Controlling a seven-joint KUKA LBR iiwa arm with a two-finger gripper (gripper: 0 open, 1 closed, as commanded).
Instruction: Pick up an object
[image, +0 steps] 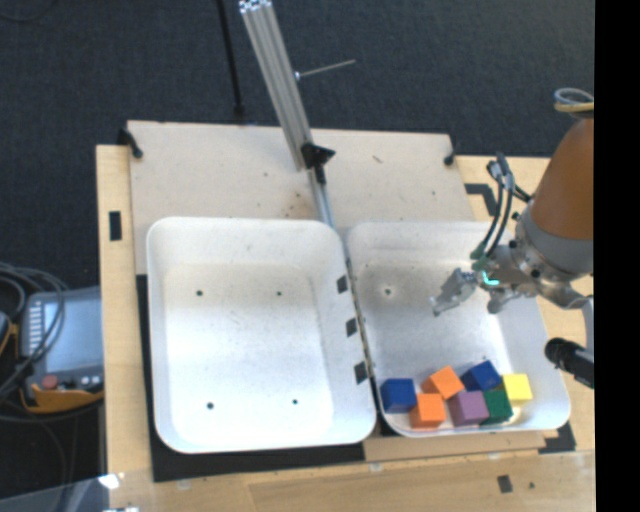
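Overhead, a grey arm with an orange band reaches in from the right, its gripper (452, 293) hanging over the right bin (400, 262). The jaws look slightly spread with nothing between them, though they are small and hard to read. Below and a little right of the jaws, well apart from them, coloured blocks (460, 395) huddle against the bin's near wall: blue, orange, purple, green, yellow. That crowding probably leaves little room for a clean grip. Left of the jaws sits the left bin (250, 330).
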